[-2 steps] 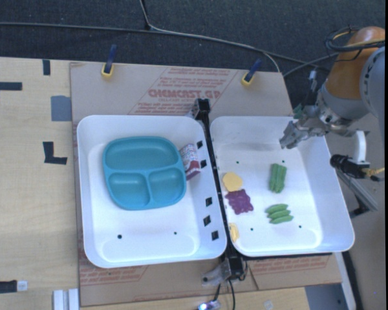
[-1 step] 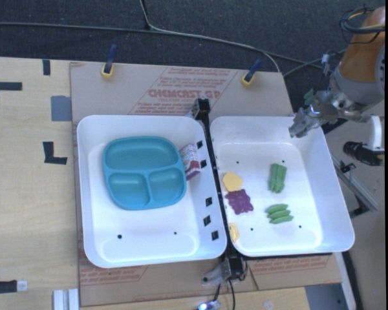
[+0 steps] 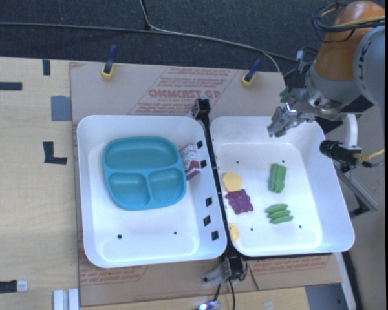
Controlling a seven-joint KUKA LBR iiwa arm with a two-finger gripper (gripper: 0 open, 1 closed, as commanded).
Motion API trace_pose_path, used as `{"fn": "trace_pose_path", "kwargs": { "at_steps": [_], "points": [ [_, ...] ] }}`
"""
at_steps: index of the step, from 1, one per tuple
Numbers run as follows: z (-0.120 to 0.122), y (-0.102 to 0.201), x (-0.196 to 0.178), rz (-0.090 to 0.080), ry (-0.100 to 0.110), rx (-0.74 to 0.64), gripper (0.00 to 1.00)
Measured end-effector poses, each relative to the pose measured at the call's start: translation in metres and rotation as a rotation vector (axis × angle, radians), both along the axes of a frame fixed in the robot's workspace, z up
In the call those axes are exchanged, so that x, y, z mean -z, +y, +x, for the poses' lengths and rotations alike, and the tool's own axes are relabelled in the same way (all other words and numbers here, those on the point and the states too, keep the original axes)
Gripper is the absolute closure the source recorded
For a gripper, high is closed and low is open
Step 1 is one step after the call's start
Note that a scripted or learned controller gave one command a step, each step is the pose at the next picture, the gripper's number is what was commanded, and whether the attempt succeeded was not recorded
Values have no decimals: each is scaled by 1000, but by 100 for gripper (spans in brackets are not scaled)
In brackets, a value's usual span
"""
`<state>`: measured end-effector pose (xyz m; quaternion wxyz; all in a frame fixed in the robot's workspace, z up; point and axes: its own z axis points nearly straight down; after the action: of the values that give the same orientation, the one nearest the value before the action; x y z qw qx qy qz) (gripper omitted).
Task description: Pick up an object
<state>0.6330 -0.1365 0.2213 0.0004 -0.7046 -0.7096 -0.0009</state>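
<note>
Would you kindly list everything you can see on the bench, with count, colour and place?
Bins: 2, white, side by side on the bench.
Divided plate: 1, teal, left bin.
Small can: 1, red and white, left bin, right of the plate.
Green pieces: 2, right bin, one above the other.
Yellow pieces: 2, right bin's left side, the second near the front.
Purple piece: 1, right bin, below the upper yellow piece.
Clamps: 2, yellow and blue, board's far edge.
Arm: 1, grey and orange, right.
Tool: 1, over right bin's far edge.
</note>
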Motion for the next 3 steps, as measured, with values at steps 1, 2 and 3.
{"fn": "trace_pose_path", "kwargs": {
  "at_steps": [1,2,3],
  "points": [
    [10,62,-4,1,1,0,100],
    [21,120,-3,0,1,0,100],
    [17,164,-3,-1,2,1,100]
  ]
}}
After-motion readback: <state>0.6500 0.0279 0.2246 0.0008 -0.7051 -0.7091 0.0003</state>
